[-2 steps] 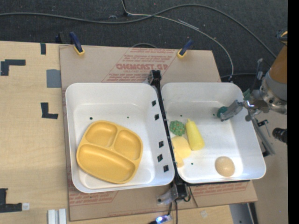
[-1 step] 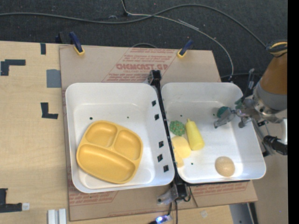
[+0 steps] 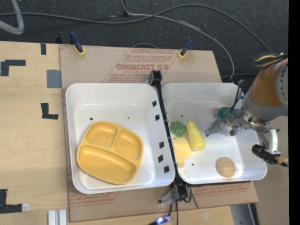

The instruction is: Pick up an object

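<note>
My pincer (image 3: 219, 125) hovers low in the right bin (image 3: 206, 90), pinching nothing; I cannot tell its spread. At its 9 o'clock lie the bottle (image 3: 195, 135) and broccoli (image 3: 177, 128); the ball (image 3: 225, 167) lies at 6. Nothing picked yet.

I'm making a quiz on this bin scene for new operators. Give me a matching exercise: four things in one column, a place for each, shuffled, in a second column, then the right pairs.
Things
1. yellow divided plate
2. green broccoli piece
3. tan round object
4. gripper

Places
A. right bin, near its front edge
B. left bin
C. right bin, close to the divider, touching the yellow bottle
D. over the right bin, right of the yellow bottle

Pairs: 1-B, 2-C, 3-A, 4-D
</note>
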You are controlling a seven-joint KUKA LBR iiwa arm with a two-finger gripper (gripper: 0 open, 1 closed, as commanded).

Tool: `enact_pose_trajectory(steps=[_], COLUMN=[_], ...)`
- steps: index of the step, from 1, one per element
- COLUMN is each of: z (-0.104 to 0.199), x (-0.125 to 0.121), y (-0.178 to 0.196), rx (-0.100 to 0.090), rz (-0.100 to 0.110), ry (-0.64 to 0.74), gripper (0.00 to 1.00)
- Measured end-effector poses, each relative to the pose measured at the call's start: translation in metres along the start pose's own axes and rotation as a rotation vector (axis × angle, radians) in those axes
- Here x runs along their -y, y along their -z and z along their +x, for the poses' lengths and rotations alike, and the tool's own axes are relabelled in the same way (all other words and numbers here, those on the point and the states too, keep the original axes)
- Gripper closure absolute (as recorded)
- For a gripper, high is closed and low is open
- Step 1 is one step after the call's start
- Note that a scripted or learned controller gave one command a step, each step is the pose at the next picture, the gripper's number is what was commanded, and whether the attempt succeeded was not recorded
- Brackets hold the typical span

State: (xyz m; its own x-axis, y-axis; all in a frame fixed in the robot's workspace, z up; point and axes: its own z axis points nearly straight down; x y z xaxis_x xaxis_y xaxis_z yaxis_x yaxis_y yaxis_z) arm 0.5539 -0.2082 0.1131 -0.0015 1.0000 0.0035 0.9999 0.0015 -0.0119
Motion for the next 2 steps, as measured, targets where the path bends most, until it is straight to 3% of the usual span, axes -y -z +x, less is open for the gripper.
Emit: enact_pose_trajectory(steps=[1, 2], z=[0.0, -0.009], x=[-0.001, 0.003], y=[0.009, 0.062], rx=[-0.001, 0.003], rz=[0.001, -0.01], ry=[0.0, -0.001], gripper=[1.0, 1.0])
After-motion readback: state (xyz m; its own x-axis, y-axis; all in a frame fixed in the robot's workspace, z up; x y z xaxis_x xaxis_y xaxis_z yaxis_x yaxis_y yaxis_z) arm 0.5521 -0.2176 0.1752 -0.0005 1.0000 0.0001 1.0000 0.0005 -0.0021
